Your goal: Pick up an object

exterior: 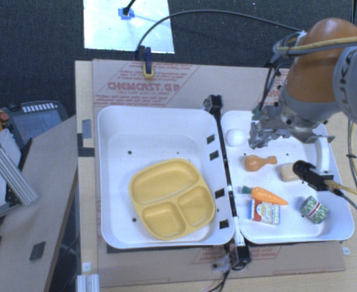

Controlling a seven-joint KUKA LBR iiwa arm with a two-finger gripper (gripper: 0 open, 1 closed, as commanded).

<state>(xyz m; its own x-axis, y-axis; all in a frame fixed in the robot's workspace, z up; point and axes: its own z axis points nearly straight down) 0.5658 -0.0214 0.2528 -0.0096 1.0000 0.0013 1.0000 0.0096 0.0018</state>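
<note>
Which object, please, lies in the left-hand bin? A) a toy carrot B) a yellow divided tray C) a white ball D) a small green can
B: the yellow divided tray lies alone in the left bin, while the toy carrot, white ball and small green can all sit in the right bin.

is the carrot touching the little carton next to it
Touching, it seems: in the camera view the carrot lies across the carton's top edge with no white bin floor between them.
</note>
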